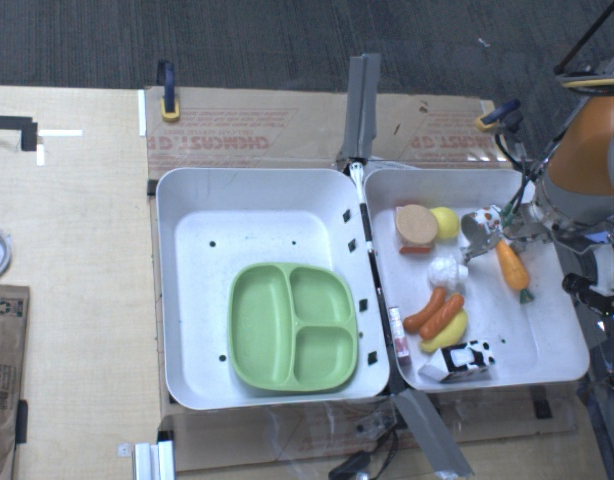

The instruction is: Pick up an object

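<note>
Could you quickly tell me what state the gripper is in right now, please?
Gripper: low in the right bin, beside the carrot; whether it is open, shut or holding anything cannot be told.

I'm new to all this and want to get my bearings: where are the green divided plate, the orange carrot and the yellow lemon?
Green divided plastic plate [293, 326]: camera view, centre ridge.
Orange toy carrot [511, 265]: camera view, mid-body.
Round yellow lemon [446, 222]: camera view, exposed side.
</note>
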Robot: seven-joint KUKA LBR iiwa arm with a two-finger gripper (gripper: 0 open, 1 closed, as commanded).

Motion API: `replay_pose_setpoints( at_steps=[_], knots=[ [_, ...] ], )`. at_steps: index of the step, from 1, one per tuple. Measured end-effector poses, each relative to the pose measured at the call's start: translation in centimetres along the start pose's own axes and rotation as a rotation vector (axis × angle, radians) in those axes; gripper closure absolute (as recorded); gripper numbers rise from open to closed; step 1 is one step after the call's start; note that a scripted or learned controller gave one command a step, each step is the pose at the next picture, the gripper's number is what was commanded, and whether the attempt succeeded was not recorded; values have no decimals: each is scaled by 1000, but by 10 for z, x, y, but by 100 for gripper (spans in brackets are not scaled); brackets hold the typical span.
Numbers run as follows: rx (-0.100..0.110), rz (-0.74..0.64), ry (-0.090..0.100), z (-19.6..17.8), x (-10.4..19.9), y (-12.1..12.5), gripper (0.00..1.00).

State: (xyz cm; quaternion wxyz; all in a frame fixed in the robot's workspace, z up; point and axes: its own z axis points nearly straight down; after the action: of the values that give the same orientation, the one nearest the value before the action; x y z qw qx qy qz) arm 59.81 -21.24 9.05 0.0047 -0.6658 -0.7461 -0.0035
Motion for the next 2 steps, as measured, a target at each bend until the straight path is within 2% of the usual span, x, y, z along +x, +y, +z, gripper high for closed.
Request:
replay_pose_setpoints(
  at_steps=[1,2],
  knots=[
    [-2,1,-7,-10,-3,0,100],
    [-2,90,-13,-115,42,37,100]
  ],
)
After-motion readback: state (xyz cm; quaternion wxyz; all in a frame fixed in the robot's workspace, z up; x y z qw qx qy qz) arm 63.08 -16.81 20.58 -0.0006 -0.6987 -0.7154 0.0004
